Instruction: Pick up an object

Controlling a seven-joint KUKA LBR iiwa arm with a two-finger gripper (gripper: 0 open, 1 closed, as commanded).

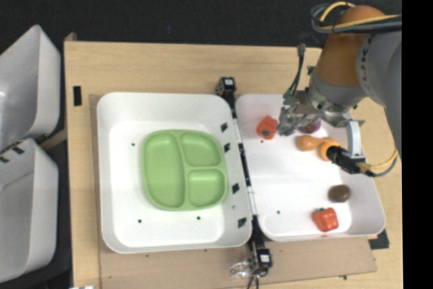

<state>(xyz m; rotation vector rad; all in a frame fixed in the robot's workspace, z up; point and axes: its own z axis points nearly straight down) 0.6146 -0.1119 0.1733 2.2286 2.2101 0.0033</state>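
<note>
My gripper [289,121] hangs low over the far part of the right bin [291,210]. A small red-orange thing [266,126] lies just left of it, close to or touching the gripper. A dark purplish thing [310,125] shows partly under the wrist on its right. A yellow-orange thing [308,143] lies just in front of the gripper. Nearer the front right of the bin lie a brown rounded thing [339,193] and a red thing [325,218].
The left bin [118,227] holds a green divided plate [183,168]. A raised ridge with black clips [240,166] separates the two bins. The arm's orange band [342,57] rises over the right bin's far edge. Bare white floor spans the right bin's middle.
</note>
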